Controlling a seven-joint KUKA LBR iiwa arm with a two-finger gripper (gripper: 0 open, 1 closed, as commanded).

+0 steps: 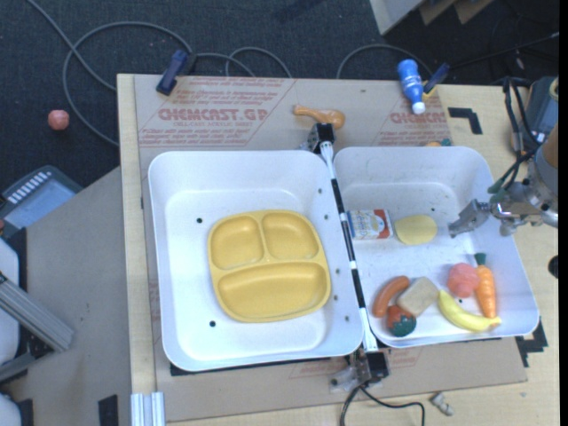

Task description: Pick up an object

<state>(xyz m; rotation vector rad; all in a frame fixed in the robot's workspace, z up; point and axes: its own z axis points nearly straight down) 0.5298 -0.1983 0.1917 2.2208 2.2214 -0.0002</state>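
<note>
Where the bench board (266,105) lies bare beyond the bins, red lettering reading "CHEMCAST GP" is printed at 12 o'clock, with smaller lines around it too fine to be read; the same print recurs faintly toward 1 o'clock. A small carton (368,224) with a red and white label is recorded in the right bin (510,313), at the bin's 10 o'clock; its wording cannot be made out. Left bin (177,238): one yellow three-compartment tray (269,264), set centrally, two small compartments toward 12 o'clock and one long compartment toward 6 o'clock. Right bin, further contents: a pale yellow disc (416,230) just beside the carton at its 3 o'clock; a sausage (390,295) at 7 o'clock; a tan bread slice (418,296) touching it; a dark green and red piece (401,324) at 6 o'clock, not identifiable; a banana (466,313) at 5 o'clock; a pink round fruit (462,279) and a carrot (485,291) side by side at 4 o'clock. The gripper (468,219) is seen at the right bin's 2 o'clock edge, above the bin floor and apart from every item; nothing is seen between its fingers, and whether they are spread or closed cannot be told. Off the bins at 12 o'clock: a blue bottle (410,83), a blue clamp (172,71) and an orange-handled clamp (320,116).
</note>
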